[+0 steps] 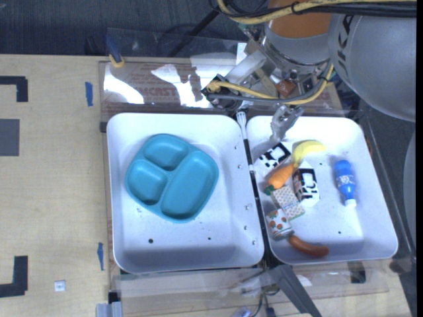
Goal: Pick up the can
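Observation:
The can (280, 225) is small, with a colourful label, and lies near the front left of the right bin (377, 233). A patterned packet (288, 201) touches its far side and a brown sausage (308, 246) lies just in front of it. My gripper (282, 124) hangs over the back left corner of the right bin, well behind the can and apart from it. Nothing shows in its grasp. Just below the gripper lie a black-and-white tagged block (273, 156) and a carrot (282, 175).
A banana (306, 150), a white tagged box (307, 185) and a blue bottle (345, 181) also lie in the right bin. The left bin (132, 243) bears a blue divided plate (172, 176). The ridge between the bins (252, 190) runs close to the can's left.

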